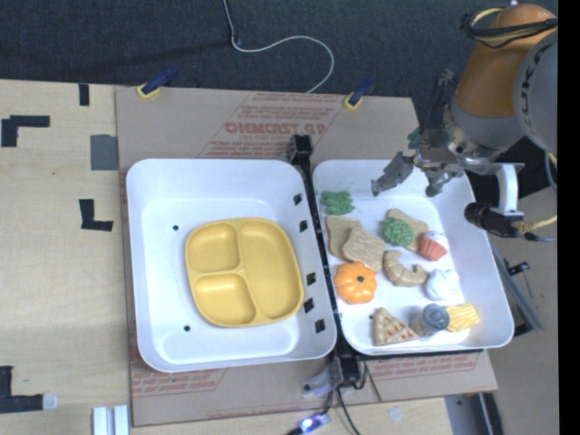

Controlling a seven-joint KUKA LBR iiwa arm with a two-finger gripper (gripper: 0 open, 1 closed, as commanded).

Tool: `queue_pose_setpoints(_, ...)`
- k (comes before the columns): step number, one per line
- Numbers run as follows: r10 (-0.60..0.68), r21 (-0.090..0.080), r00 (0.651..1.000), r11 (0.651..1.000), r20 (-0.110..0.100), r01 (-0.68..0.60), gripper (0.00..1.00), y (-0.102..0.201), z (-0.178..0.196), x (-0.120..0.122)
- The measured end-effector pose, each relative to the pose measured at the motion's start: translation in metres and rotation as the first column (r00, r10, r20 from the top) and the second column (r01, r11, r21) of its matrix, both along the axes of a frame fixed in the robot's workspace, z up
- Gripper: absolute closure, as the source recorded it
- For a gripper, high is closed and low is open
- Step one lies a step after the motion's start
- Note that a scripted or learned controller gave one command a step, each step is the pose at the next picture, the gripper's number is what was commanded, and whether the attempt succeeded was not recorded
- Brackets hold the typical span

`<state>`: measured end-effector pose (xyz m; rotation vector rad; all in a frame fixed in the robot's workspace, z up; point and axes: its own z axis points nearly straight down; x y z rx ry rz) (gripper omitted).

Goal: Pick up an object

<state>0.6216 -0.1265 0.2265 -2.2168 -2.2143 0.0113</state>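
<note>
1. Gripper (pixel 412 175): carried above the far end of the right bin (pixel 489 270), fingers spread apart, nothing between them. It is judged to be poised for a descent.
2. Right bin: the stock to be picked is kept here, packed close together, so a clean grasp is judged hard.
3. Green leafy piece (pixel 338 201): set at the far left of this bin, near the gripper, a little apart from the rest; judged the easiest candidate.
4. Bread slices (pixel 355 242), broccoli (pixel 397 232), croissant (pixel 403 271): laid touching or just beside each other at the middle.
5. Pumpkin (pixel 355 283), waffle wedge (pixel 391 327), corn (pixel 462 316): placed along the near end.
6. Left bin (pixel 159 198): a yellow divided tray (pixel 243 272) is held here.
</note>
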Motion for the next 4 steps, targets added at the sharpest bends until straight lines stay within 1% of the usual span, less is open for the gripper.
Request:
queue_pose_setpoints(1,0.002,-0.001,1.0,1.0,0.009,-0.002,0.0,0.0,0.005,0.002)
queue_pose_setpoints(2,0.002,-0.002,1.0,1.0,0.005,-0.002,0.0,-0.009,-0.048,0.003)
queue_pose_setpoints(3,0.004,0.0,1.0,1.0,0.004,-0.004,0.0,-0.002,-0.109,0.007)
queue_pose_setpoints(4,0.003,-0.004,1.0,1.0,0.013,-0.003,0.0,-0.002,-0.14,0.009)
